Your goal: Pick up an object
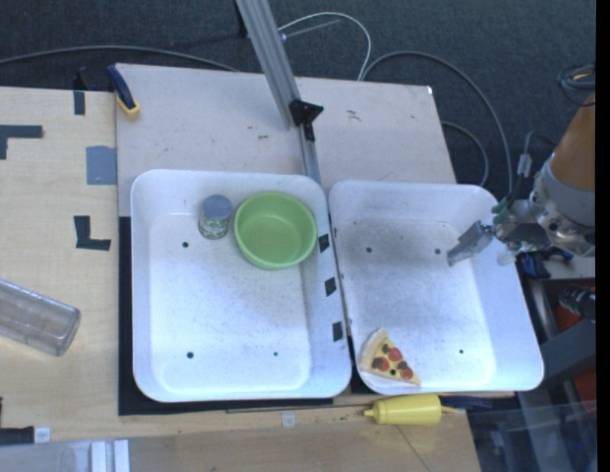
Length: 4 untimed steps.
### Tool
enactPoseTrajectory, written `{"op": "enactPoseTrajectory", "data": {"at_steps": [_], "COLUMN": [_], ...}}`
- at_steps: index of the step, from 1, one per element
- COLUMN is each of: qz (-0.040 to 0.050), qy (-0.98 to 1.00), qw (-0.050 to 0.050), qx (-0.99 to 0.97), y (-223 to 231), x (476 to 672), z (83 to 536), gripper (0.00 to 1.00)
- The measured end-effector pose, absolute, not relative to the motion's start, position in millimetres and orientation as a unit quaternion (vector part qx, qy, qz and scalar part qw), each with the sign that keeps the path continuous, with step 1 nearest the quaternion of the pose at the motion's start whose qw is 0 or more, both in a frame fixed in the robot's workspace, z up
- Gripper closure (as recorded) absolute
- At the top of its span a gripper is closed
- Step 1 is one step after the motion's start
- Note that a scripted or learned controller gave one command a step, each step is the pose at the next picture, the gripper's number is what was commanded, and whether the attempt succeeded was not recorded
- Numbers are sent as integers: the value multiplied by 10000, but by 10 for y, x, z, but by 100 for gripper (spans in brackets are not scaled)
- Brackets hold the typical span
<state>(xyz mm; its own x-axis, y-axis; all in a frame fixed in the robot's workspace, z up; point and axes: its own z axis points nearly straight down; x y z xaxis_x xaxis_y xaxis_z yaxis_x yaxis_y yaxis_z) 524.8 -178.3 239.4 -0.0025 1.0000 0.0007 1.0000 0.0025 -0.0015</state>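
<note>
Right bin (502, 357): pizza slice (389, 357) at near-left corner, well apart from gripper (469, 244) over the bin's far-right part. Gripper state: cannot tell. Left bin (157, 362): green bowl (275, 229), small jar (215, 216) touching it.

A green bowl (275, 229) sits upright in the left bin (157, 362), close to its far edge and toward its right wall, showing a bare inside. Just beside the bowl on its left stands a small jar (215, 216) with a grey lid, upright. A toy pizza slice (388, 358), yellow with red rounds on top, lies flat in the right bin (502, 362) at its near left corner, against the wall.
</note>
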Motion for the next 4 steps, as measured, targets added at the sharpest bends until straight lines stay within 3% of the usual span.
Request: {"op": "enactPoseTrajectory", "data": {"at_steps": [1, 3, 4], "qz": [2, 21, 5], "qy": [-7080, -7076, -7075], "qw": [8, 36, -7], "qx": [-7062, -7066, -7067], "y": [-1784, -1766, -1766], "x": [5248, 5114, 5119], "z": [2396, 1249, 892], "gripper": [0, 0, 0]}}
